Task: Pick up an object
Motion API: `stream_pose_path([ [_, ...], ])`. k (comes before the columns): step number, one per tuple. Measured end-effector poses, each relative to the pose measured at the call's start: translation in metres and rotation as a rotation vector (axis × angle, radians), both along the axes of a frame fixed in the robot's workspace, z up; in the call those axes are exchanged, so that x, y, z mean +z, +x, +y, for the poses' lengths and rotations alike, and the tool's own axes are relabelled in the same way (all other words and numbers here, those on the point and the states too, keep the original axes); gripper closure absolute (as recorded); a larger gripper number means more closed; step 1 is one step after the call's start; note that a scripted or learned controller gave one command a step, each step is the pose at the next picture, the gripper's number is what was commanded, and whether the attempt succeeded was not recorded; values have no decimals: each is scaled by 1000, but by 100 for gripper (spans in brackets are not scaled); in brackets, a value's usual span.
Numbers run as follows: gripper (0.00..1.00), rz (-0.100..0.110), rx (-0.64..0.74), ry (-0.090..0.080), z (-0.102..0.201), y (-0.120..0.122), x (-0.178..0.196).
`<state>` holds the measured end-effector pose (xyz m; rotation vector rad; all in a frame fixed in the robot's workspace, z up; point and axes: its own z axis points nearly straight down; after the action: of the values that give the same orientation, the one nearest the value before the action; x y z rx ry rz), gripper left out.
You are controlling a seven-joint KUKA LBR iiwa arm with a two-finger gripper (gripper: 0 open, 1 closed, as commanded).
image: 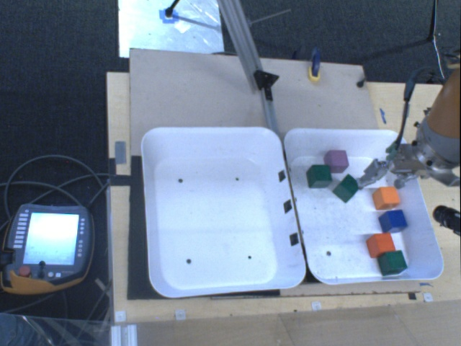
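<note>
Nearest the camera, along the counter [216,316] front edge, sit two shallow white bins side by side. Left bin [216,144]: bare white floor with small dark holes. Right bin [425,265]: seven blocks. At its far side, a purple block [336,159] touches or nearly touches a dark green block [318,175] on its left; a second green block [346,188] lies tilted just nearer. Along the right wall, from far to near: an orange block [386,197], a blue block [392,220], an orange-red block [380,244] and a green block [392,263], the last two touching. Gripper [374,173], entering from the right, sits low over the right bin between the tilted green block and the orange block; its jaws stand apart with no block between them. Left of the counter lies a teach pendant [47,247] with a lit screen.
</note>
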<state>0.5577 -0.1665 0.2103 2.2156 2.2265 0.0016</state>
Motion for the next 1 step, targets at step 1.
stream_pose_path([
  [1,0,-1,-1,0,0,0,0],
])
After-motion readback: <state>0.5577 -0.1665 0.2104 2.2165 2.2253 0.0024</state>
